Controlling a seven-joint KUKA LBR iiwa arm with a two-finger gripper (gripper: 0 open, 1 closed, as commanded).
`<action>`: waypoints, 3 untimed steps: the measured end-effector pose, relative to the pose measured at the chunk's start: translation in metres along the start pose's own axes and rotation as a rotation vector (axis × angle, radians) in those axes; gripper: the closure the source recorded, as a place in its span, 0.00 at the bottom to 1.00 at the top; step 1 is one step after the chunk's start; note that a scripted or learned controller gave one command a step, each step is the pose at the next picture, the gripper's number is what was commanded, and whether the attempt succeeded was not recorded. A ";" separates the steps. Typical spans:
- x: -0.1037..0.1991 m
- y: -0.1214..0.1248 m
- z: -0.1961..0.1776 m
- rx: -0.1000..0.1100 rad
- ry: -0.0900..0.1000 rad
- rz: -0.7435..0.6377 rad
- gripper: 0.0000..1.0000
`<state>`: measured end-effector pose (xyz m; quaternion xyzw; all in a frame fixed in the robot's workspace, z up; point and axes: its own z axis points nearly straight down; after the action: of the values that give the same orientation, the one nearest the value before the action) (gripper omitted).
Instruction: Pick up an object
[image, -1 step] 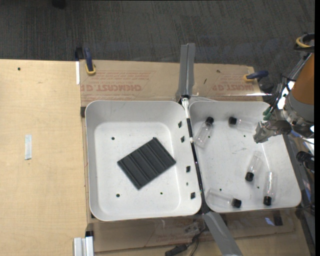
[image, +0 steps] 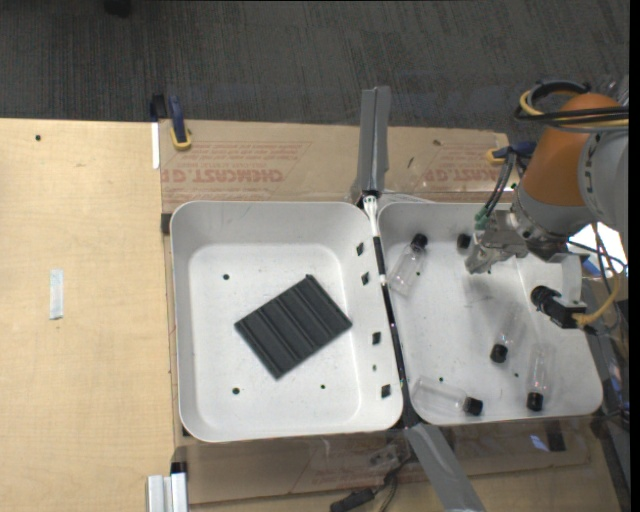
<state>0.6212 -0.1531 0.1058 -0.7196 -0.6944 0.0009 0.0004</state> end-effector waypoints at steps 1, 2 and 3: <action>0.003 -0.096 0.015 0.001 0.002 -0.137 0.00; 0.000 -0.067 -0.154 -0.001 -0.001 -0.130 0.00; 0.027 0.016 -0.023 -0.002 0.000 -0.323 0.00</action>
<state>0.6387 -0.1266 0.1285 -0.5987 -0.8010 0.0004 -0.0001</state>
